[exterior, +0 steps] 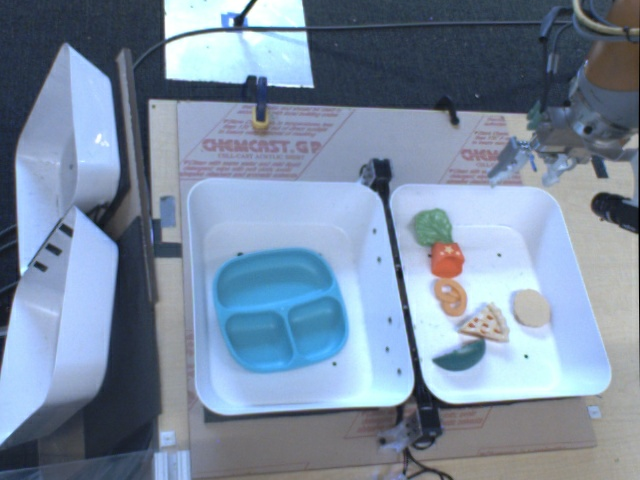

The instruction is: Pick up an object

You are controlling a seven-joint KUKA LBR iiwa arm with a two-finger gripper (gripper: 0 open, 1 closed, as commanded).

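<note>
You've got the gripper (530,162) up over the far right corner of the right bin (575,268), fingers spread, nothing between them. Pickable items all sit in that bin: green leafy piece (432,226), red block (447,259), orange ring (451,295), waffle-like wedge (487,323), tan disc (531,308), dark green slice (460,357). Left bin (210,238) holds a blue divided tray (280,308). Board (300,143) under the bins reads "CHEMCAST GP" in red, repeated; other print unreadable.
</note>
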